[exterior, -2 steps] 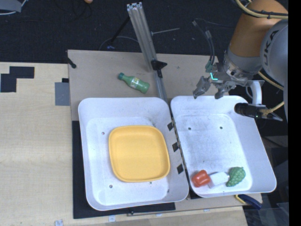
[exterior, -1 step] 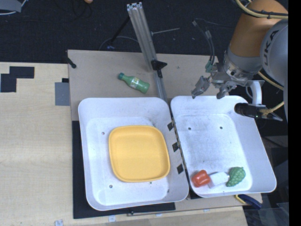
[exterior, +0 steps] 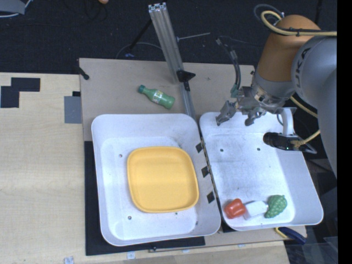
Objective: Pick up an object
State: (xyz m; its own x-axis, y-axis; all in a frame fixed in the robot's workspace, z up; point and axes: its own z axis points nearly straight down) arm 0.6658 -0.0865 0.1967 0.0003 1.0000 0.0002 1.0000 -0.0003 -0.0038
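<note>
- Hovering at the right bin's (exterior: 308, 202) far edge, the gripper (exterior: 237, 114) has its fingers spread, holding nothing.
- Red object (exterior: 235, 208), white piece (exterior: 255, 209) and green cluster (exterior: 276, 205) lie well apart, nearward.

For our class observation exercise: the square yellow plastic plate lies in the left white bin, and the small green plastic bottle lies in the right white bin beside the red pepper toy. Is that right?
Not quite. The camera view shows the small green plastic bottle lying on the bench behind the left white bin, outside both bins. The square yellow plastic plate does lie in the left bin.
</note>
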